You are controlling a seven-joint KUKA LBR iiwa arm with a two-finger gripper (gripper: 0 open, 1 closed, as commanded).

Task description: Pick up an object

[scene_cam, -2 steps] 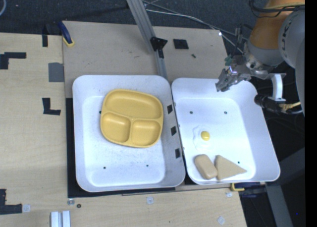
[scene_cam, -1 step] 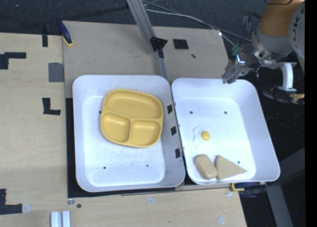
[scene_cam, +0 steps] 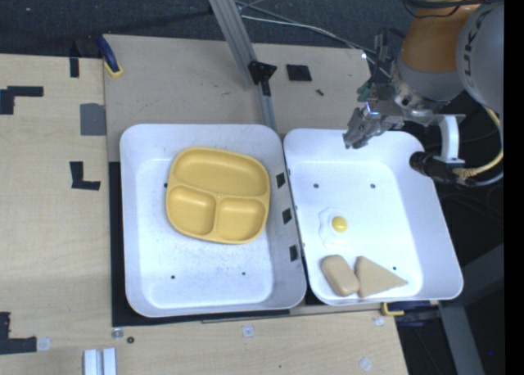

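The right bin (scene_cam: 426,201) holds a fried egg (scene_cam: 336,224) near its middle, with a tan bread roll (scene_cam: 338,274) and a tan wedge of bread (scene_cam: 377,275) side by side at its front edge. In the left bin (scene_cam: 135,201) lies a yellow divided plate (scene_cam: 219,194). My gripper (scene_cam: 358,135) hangs over the back edge of the right bin, well behind the egg, its fingers pointing down and close together with nothing between them.
A slanted metal pole (scene_cam: 237,33) rises from behind the gap between the bins. Black cables (scene_cam: 458,170) trail from the arm over the right bin's right rim. Tape marks dot the bench on the left.
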